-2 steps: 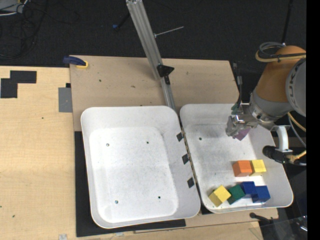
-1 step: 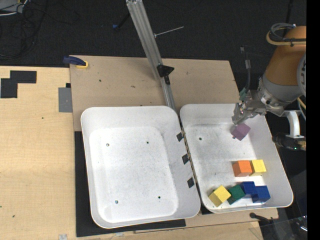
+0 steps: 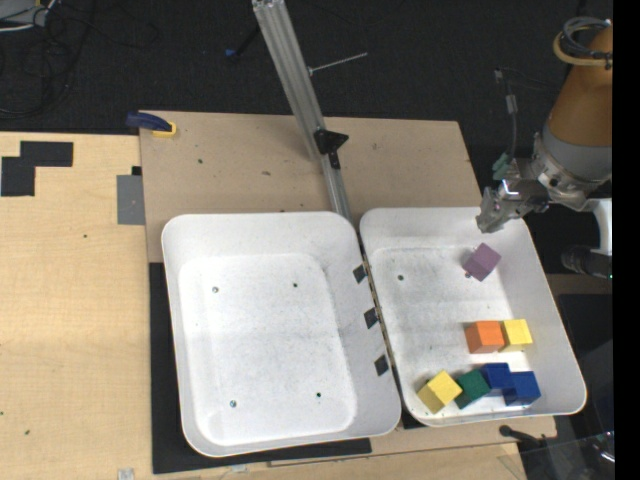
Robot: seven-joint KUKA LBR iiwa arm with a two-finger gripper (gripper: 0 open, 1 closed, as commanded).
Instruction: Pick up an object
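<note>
Jaw state: cannot tell; the gripper (image 3: 495, 211) is small and blurred, nothing visibly held.
Gripper position: over the right bin (image 3: 560, 313), far corner.
Nearest target: purple block (image 3: 482, 261), just below, lying apart from the others.
Approach: centre above it, descend straight, close across flat faces.
Appearance: small, pale purple, tilted cube.

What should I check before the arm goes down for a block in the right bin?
1. Target in sight: purple block lies alone in the right bin: ok.
2. Gripper above the target: it sits up and right of the block, near the bin's far rim: not ok.
3. Finger opening: cannot tell.
4. Room around the purple block: orange block and yellow block lie apart from it, nearer the camera: ok.
5. Gripper already holding something: cannot tell.
</note>
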